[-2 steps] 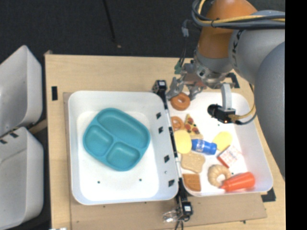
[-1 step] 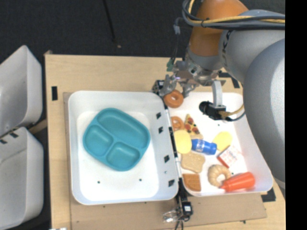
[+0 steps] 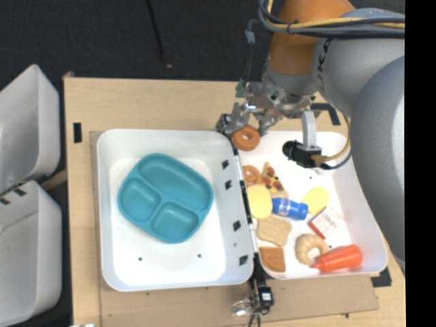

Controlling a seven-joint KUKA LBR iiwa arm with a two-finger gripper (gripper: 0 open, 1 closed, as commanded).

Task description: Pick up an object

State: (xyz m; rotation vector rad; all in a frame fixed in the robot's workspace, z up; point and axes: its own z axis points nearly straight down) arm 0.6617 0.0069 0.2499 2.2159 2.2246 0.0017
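Orange-brown doughnut (image 3: 246, 138) sits pinched in my gripper (image 3: 246, 129), lifted over the right bin's (image 3: 364, 213) far corner, clear of the toy food.

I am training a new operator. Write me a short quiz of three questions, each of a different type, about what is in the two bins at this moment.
1. True or false: the teal divided plate lies in the left bin.
2. Multiple choice: what sits right below the gripper, near the top left corner of the right bin? A) a brown donut-shaped ring B) a green cup C) a silver spoon
3. Fill in the blank: the orange carrot-shaped toy lies near the right bin's lower ______ corner.

Key: 1 true. 2 A, the brown donut-shaped ring. 3 right.
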